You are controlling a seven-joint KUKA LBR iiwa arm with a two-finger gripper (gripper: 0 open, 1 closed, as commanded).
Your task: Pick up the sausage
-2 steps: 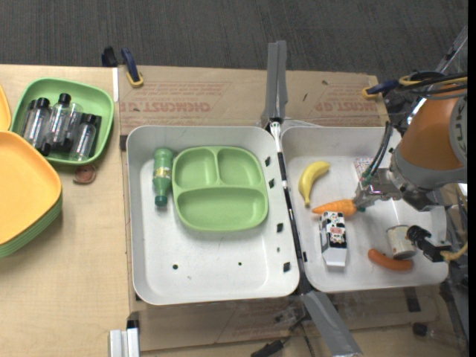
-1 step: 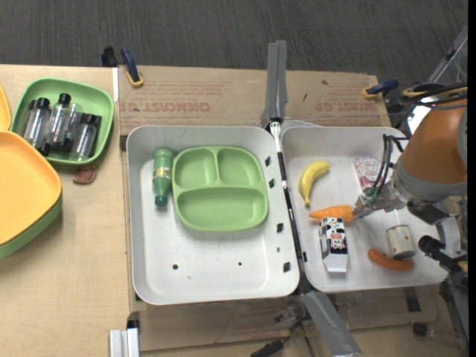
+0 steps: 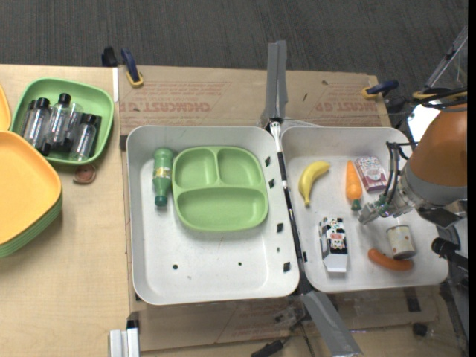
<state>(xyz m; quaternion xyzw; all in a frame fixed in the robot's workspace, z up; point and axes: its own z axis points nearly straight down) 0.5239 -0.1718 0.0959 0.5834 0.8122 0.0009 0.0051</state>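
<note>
Gripper (image 3: 370,213) hovers beside carrot (image 3: 352,181) (sausage (image 3: 388,259) apart).

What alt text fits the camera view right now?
The gripper hovers in the right bin above the sausage and a small can, near a carrot, banana and milk carton. The left bin holds a green divided plate and green bottle.

Jaws (image 3: 370,214) hover over the right bin (image 3: 312,274), seemingly above the sausage (image 3: 388,260).

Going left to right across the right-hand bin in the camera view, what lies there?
Banana → milk carton → carrot → pink box → sausage.
</note>
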